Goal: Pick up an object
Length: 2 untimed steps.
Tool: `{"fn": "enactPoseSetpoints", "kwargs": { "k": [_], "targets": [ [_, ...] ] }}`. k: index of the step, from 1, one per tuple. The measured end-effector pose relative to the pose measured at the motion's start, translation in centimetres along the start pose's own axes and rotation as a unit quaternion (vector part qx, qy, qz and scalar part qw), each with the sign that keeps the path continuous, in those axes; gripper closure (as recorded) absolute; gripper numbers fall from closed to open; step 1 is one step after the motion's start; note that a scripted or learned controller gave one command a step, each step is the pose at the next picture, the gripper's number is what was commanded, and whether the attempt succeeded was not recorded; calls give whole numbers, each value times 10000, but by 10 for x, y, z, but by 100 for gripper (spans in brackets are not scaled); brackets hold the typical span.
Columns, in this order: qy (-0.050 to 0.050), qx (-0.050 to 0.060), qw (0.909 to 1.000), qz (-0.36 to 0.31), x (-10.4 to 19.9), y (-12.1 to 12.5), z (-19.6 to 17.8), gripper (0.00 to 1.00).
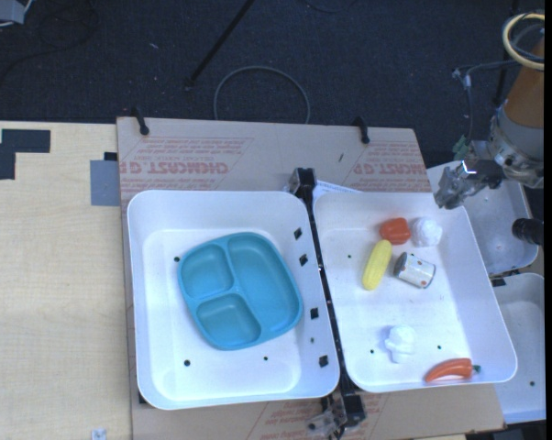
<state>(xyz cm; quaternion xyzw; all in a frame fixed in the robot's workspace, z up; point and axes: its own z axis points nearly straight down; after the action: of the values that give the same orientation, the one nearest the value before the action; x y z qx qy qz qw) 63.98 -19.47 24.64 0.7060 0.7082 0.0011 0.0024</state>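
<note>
The claw [452,189], finger state not discernible, hangs at the right bin's [459,333] far corner, with the orange piece [395,230] and white ball [427,232] nearest below-left of it; packed this tight against the yellow piece [377,264], a descent risks nudging neighbours rather than gripping one.

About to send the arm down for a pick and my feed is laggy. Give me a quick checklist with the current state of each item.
1. Objects available in the right bin: ok; yellow corn, orange piece, white ball, small can, white figure, red-orange sausage.
2. Gripper over a target: not ok; it sits at the bin's upper right corner, beside the objects.
3. Gripper carrying nothing: cannot tell.
4. Targets separated: not ok; corn and can lie close, orange piece and ball nearly touch.
5. Left bin holds the blue divided plate: ok.
</note>
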Motion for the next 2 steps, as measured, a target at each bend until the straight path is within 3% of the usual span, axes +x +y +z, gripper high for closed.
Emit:
{"fn": "enactPoseSetpoints", "kwargs": {
  "k": [2],
  "targets": [
    [21,48,10000,-1,86,-27,3,100]
  ]
}}
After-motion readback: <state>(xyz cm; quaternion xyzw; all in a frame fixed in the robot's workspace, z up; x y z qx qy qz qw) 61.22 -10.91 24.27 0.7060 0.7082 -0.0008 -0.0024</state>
